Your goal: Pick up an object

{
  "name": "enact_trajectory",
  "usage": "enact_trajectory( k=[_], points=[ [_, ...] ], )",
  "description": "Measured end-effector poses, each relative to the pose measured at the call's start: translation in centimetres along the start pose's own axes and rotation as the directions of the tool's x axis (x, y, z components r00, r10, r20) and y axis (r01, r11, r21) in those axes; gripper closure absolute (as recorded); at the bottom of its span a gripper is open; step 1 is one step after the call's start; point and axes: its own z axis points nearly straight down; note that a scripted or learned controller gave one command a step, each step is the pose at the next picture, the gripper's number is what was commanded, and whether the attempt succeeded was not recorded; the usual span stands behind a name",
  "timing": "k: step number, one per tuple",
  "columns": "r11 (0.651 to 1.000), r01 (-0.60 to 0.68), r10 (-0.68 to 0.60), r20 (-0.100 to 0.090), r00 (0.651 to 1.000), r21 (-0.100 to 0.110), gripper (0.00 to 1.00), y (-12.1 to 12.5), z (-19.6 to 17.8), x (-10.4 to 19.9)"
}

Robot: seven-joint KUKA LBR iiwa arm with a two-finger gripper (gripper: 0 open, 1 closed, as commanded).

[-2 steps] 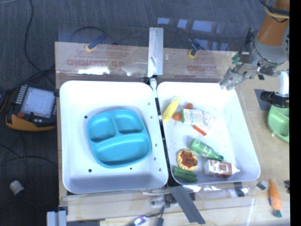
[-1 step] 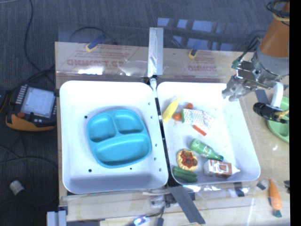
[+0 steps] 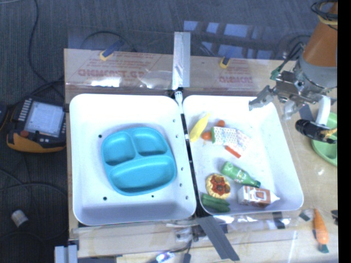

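Approaching: grey two-finger gripper (image 3: 270, 95) hovers over right white bin's (image 3: 285, 163) far right corner | jaws: cannot tell | next: descend onto green plastic bottle (image 3: 239, 173).

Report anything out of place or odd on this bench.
A toy carrot lies on the bench outside the right bin, near the bottom right corner, while the other toy food sits inside. Nothing looks spilled or damaged.

Right bin contents: small toy food items, loose, none held.
Left of and below the gripper (image 3: 277, 100): yellow banana (image 3: 198, 127), tomato (image 3: 207, 136), patterned packet (image 3: 230, 138), green bottle (image 3: 239, 174) lying tilted, pizza slice (image 3: 218, 186), cucumber (image 3: 215, 203), carton (image 3: 254, 196).
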Motion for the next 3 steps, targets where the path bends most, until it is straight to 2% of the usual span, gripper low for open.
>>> enact_trajectory(
  k=[1,2,3],
  points=[
    [0.985,0.173,-0.173,0.0,0.985,0.0,0.0,-2.0,6.2,-0.1],
    [0.98,0.201,-0.201,-0.001,0.98,-0.003,0.0,-3.2,15.6,1.9],
    [0.938,0.347,-0.347,0.007,0.938,-0.011,0.0,-3.7,16.5,6.6]
  ],
)
